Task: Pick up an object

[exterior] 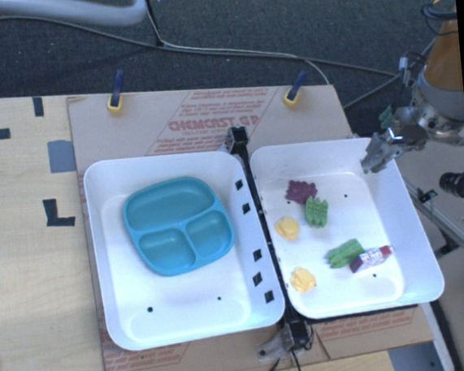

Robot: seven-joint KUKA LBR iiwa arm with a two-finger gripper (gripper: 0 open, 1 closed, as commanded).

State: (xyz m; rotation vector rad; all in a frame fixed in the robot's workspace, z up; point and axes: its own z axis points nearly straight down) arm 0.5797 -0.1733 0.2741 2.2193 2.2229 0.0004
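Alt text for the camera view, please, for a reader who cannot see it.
The pincer hangs over the right bin's far right edge; that bin has small purple, green and yellow toys plus a red-capped tube. The left bin holds a blue divided plate.

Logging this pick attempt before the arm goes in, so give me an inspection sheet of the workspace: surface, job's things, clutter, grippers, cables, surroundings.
Surface: cardboard sheet on a wooden bench, bearing two white bins side by side.
Job's things: right bin holds a purple piece, green piece, two yellow pieces, a green item touching a red and purple tube.
Clutter: blue divided plate in left bin.
Grippers: gripper over right bin's upper right corner; jaw state unclear.
Cables: black cable behind the bench.
Surroundings: dark floor; two yellow clamps.
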